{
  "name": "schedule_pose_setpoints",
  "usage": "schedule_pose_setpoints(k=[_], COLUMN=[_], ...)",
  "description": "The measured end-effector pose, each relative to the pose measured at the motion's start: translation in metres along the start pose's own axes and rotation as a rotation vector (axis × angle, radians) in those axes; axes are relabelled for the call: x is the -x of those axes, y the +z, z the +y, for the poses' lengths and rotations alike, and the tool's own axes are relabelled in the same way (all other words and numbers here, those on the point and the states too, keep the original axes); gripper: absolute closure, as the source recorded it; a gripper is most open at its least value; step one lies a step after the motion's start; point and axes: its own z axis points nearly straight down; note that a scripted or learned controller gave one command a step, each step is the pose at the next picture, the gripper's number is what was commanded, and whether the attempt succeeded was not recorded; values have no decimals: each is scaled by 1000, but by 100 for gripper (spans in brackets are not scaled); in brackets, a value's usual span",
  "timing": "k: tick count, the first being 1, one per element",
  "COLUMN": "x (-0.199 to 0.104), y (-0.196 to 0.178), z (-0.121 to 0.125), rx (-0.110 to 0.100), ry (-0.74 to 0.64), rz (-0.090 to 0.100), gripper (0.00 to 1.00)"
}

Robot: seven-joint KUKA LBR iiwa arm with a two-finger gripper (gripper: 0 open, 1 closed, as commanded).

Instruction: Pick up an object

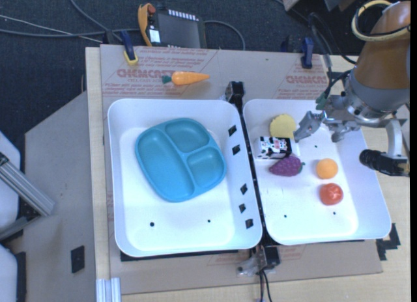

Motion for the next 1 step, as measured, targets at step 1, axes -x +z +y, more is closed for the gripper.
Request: schedule_pose_setpoints(k=[1], x=[5], y=[60], z=[-6], rx=[-1], ry=[1], rz=[1], gripper=[0])
